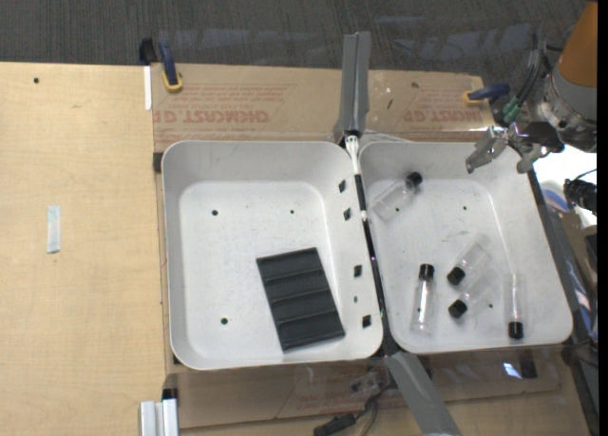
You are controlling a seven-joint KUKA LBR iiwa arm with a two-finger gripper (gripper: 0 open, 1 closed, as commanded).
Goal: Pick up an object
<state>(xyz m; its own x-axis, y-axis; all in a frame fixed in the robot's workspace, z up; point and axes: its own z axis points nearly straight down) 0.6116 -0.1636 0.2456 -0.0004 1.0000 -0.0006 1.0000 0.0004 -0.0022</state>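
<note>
1. Clear plastic vials (423, 296) with black caps lay scattered in the right bin (532, 235).
2. A black ribbed rectangular block (300, 298) lay flat in the left bin (190, 235).
3. The tool (504, 151) hovered over the right bin's far right corner, fingers spread wide, holding nothing.
4. Both glossy white bins sat on a desk (76, 235) of pale wood and cardboard.

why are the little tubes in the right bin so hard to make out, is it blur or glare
In the camera view it is neither: the clear vials are see-through plastic on the right bin's white floor, so mainly their black caps stand out; lighting is soft and even, while the black ridged block reads sharply.
</note>
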